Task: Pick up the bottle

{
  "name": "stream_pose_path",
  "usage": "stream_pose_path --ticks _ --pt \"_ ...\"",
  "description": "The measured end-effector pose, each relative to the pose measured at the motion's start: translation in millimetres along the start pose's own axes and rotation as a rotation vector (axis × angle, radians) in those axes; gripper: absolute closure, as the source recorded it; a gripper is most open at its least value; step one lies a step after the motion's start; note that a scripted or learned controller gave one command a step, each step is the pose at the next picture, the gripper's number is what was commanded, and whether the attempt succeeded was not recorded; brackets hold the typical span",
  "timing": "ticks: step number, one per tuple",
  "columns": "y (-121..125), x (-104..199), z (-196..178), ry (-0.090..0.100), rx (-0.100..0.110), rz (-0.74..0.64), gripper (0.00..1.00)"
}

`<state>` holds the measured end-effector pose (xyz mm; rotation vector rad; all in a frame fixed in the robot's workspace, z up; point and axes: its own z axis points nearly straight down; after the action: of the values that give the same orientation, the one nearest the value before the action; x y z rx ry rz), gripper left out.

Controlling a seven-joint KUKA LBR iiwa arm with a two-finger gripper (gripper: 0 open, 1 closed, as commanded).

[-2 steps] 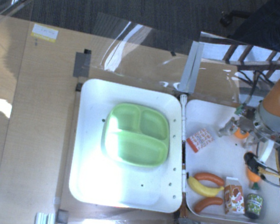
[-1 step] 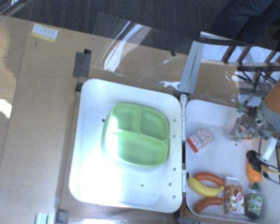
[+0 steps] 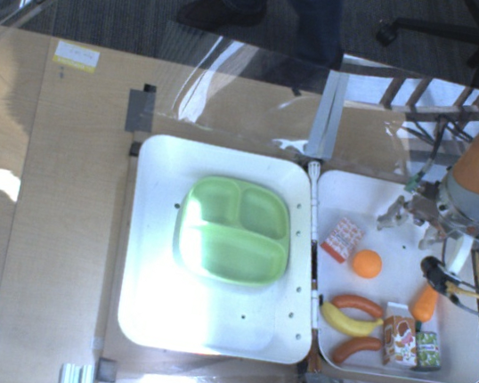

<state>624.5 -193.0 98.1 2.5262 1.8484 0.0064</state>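
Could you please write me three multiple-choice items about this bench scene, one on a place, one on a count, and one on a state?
1. Where does the green divided plate lie?
A. in the left bin
B. in the right bin
C. on the bare bench

2. How many sausages lie beside the banana?
A. one
B. two
C. four

3. How does the claw stand relative to the right bin?
A. above its far part, over bare floor
B. pressed on the banana
C. over the green plate

Key: 1 A, the plate sits inside the left bin's walls. 2 B, one sausage lies on each side of the banana. 3 A, it hangs by the bin's far end.
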Motion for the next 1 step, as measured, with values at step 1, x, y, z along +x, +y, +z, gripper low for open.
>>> stream_pose_path --ticks 1 --pt "1.7 2.2 -11.2 -0.001 -0.005 -0.01 1.0"
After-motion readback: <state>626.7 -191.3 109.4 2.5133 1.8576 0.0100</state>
